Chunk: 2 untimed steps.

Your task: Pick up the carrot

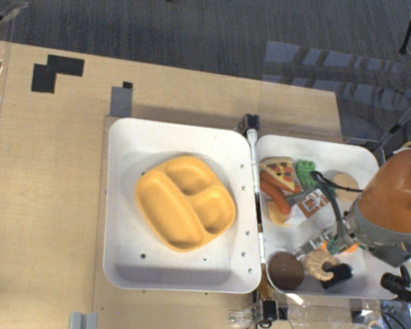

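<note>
Pincer (331, 268) perhaps low in right bin (368, 163), blurred.

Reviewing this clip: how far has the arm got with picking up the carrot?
Done: the arm has reached into the right bin, and its gripper is low among the toy food. In hand: nothing visibly; a small orange piece sits by the gripper, but I cannot tell if it is the carrot or is gripped. Left: a confirmed grasp and the lift. The yellow tray in the left bin is untouched.
</note>
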### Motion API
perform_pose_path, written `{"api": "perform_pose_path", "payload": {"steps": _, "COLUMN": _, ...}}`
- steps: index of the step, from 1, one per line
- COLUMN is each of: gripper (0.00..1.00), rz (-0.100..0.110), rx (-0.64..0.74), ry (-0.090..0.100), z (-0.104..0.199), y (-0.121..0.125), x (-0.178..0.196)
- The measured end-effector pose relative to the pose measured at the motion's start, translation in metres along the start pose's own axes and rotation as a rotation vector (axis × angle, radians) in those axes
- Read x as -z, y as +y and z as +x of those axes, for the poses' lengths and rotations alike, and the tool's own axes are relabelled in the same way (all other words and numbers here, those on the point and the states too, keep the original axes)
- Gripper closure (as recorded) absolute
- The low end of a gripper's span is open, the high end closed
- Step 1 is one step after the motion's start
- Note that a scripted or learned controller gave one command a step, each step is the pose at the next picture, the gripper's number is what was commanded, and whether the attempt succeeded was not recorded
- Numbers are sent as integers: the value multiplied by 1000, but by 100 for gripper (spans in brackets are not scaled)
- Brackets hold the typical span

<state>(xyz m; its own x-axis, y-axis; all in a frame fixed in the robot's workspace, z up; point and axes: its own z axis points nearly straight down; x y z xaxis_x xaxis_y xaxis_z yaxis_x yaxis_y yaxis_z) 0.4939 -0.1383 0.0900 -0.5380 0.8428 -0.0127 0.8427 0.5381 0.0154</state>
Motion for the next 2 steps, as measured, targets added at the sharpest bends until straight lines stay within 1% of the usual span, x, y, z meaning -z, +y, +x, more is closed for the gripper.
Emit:
{"api": "perform_pose_path", "payload": {"steps": 1, "gripper": 100, "rz": -8, "rx": 3, "ry": -3, "z": -1, "y": 4, "x": 12}}
{"api": "perform_pose_path", "payload": {"steps": 2, "gripper": 0, "rz": -7, "rx": 3, "ry": -2, "z": 0, "y": 4, "x": 12}}
